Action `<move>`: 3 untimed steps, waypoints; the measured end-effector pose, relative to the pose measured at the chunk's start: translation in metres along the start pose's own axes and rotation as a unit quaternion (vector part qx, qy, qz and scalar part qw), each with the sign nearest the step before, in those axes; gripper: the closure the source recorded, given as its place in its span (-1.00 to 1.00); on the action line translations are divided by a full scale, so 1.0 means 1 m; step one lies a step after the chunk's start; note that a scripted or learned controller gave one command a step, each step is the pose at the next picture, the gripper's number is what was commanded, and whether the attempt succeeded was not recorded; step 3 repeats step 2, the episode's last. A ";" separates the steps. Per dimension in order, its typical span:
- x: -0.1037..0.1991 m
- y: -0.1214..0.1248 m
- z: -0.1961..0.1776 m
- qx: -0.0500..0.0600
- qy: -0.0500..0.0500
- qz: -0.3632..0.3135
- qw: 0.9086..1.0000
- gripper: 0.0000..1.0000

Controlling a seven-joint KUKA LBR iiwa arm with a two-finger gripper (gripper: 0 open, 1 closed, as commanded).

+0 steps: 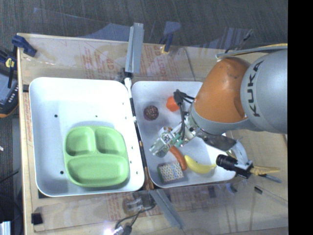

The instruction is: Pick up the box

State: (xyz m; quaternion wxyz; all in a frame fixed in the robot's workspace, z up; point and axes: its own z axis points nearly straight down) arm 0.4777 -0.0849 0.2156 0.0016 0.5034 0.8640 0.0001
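Two white bins side by side. In the left bin (pixel 44 131), a green divided tray (pixel 96 155) toward the near edge. In the right bin (pixel 146 94): the box (pixel 170 172) by the near edge, free of the gripper (pixel 164 142); beside it a banana (pixel 198 166) and carrot (pixel 178 157); a dark ball (pixel 151 112) toward the far-left corner.

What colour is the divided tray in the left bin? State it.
Light green: the divided tray shows plainly in the camera view, lying in the left bin.
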 end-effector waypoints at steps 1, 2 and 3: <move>0.015 0.011 -0.021 0.000 0.001 -0.005 1.000 1.00; 0.052 0.029 -0.062 0.000 0.001 0.008 1.000 1.00; 0.052 0.029 -0.062 0.000 0.001 0.008 1.000 1.00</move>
